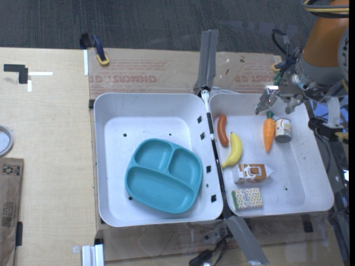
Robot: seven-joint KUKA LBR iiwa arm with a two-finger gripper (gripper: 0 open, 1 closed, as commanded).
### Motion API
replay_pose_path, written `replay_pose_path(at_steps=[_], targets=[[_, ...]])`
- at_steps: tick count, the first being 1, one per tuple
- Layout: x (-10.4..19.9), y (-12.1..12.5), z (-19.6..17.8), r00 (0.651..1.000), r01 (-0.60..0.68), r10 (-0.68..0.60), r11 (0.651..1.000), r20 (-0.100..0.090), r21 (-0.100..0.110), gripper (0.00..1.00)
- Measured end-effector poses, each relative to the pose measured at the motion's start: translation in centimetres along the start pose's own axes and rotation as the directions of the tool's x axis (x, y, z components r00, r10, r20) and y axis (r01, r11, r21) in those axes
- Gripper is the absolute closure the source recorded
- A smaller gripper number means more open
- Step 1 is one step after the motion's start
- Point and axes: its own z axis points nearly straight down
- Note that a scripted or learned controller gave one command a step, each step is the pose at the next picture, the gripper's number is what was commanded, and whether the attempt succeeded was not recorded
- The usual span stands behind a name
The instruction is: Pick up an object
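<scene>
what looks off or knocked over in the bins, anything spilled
Nothing spilled or damaged. In the right bin, the small can lies on its side beside the carrot, and the juice carton lies flat. The blue plate sits skewed in the left bin.

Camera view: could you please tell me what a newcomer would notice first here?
Probably the teal tray, lying alone in the left bin. Next, the food items in the right bin: a banana, a carrot, a sausage and a can. The gripper hangs over that bin's far edge, near the carrot's top.
</scene>
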Motion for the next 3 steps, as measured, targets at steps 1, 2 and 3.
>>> replay_pose_path(at_steps=[1,2,3], targets=[[-2.0,-0.8,10.4,1.0,-0.001,0.001,1.0,-0.001,-0.004,0.0],[-2.1,-0.8,9.8,1.0,-0.002,0.002,1.0,-0.001,0.0,1.0],[4.4,0.9,3.0,1.0,0.0,0.0,1.0,0.0,-0.001,1.0]])
